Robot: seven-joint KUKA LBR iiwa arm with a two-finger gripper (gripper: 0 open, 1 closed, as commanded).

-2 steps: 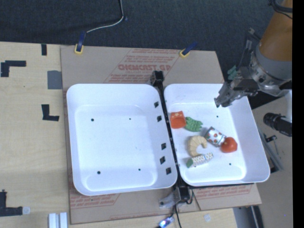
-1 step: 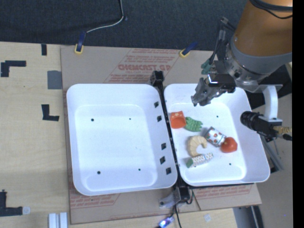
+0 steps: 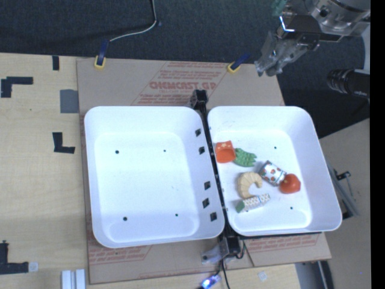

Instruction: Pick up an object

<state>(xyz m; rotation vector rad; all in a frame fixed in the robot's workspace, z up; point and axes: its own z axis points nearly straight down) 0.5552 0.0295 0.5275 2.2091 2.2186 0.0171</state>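
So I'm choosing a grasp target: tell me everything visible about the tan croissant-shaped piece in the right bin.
The croissant-shaped piece is tan, curved like a crescent, matte, probably a toy pastry. It lies flat near the middle of the right bin. A small patterned block sits just below it, a red-and-white can beside its upper right tip.

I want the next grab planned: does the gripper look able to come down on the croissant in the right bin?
Probably yes. The gripper hangs beyond the right bin, and the croissant lies uncovered, though a small can and a wrapped piece crowd it.

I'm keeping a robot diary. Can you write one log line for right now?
gripper: above bench, beyond right bin | holding: nothing seen | toys: red block, croissant, tomato
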